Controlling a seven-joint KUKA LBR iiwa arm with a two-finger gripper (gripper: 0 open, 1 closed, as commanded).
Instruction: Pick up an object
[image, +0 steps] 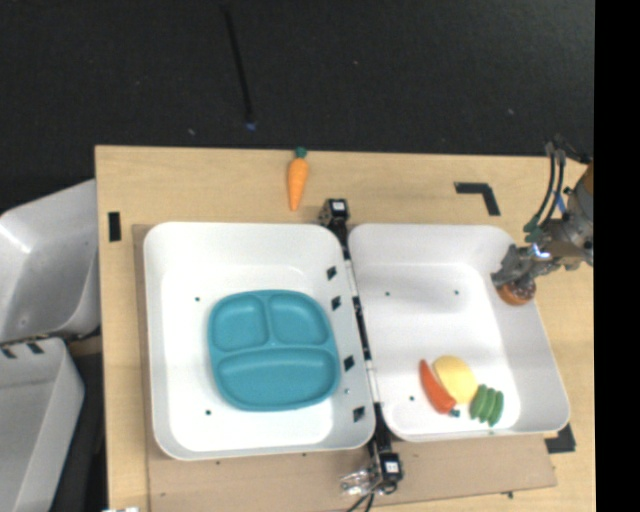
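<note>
Overhead, the robot's grey pincer (520, 272) hangs at the far right rim of the right-hand shallow white plastic bin (420, 270); whether it is spread or pressed together cannot be told, though something small and brownish-orange (515, 293) sits right beneath it. Toward that bin's near edge, well apart from the pincer, lie a red pepper-shaped toy (435, 388), a yellow rounded toy (456, 377) and a green ridged toy (487, 403), touching in a row.

End effector (517, 272) sits over the right white bin's (420, 270) far-right rim, a small orange-brown object (515, 293) beneath it. Red, yellow, green toy vegetables (458, 385) huddle near-right; blue divided plastic plate (271, 349) lies in the left bin (180, 270).
</note>
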